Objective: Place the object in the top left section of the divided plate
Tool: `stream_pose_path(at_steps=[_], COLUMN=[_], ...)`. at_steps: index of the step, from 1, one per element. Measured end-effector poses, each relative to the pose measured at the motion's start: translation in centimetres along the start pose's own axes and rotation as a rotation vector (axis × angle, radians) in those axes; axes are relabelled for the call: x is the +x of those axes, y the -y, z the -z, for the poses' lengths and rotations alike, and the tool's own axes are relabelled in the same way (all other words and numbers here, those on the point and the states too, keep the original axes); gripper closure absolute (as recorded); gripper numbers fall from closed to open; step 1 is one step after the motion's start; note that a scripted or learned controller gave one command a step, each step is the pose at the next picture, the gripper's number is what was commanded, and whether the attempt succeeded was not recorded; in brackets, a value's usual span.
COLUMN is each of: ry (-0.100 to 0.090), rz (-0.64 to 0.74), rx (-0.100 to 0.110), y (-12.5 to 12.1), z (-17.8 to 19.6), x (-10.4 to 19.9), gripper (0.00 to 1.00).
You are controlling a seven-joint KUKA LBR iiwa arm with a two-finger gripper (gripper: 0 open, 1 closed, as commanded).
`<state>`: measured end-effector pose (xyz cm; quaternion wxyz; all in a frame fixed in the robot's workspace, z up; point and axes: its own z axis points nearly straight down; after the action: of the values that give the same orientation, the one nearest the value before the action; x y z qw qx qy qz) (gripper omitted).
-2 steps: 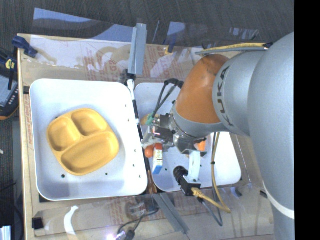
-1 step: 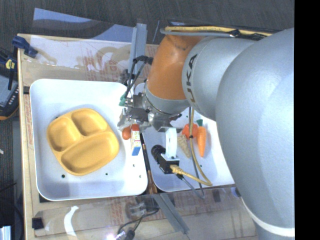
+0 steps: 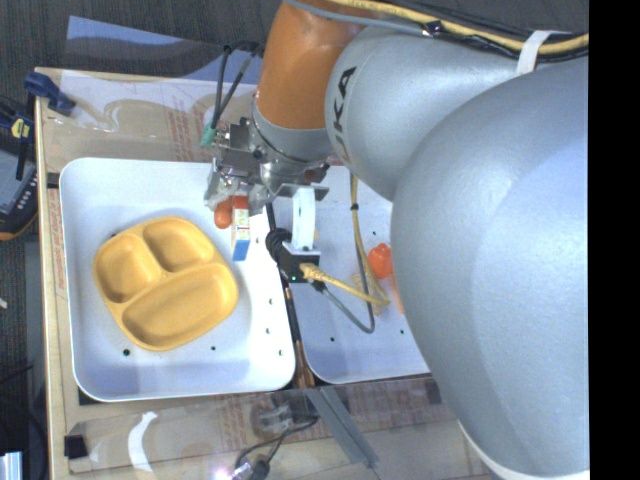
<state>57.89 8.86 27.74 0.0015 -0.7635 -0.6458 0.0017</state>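
Note:
The yellow divided plate (image 3: 165, 281) lies in the left white bin (image 3: 90, 183), with two small sections on its far side and one large section nearest the front. My gripper (image 3: 230, 216) hangs over the bin's back right area, just beyond the plate's far right rim. A small orange object (image 3: 221, 214) sits between its fingers, held above the bin floor. One finger (image 3: 241, 232) is white with a blue tip and points down toward the plate's edge.
A second orange object (image 3: 380, 260) lies in the right bin (image 3: 350, 363), partly hidden by my arm. The big grey arm covers most of that bin. A yellow cable loops low over the ridge between the bins.

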Motion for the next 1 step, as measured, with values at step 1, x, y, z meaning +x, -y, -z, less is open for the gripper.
stream_pose_path(at_steps=[1], ry=[0.002], rz=[0.052], rx=[0.003], y=[1.69], z=[-5.28], x=[7.83], gripper=[1.00])
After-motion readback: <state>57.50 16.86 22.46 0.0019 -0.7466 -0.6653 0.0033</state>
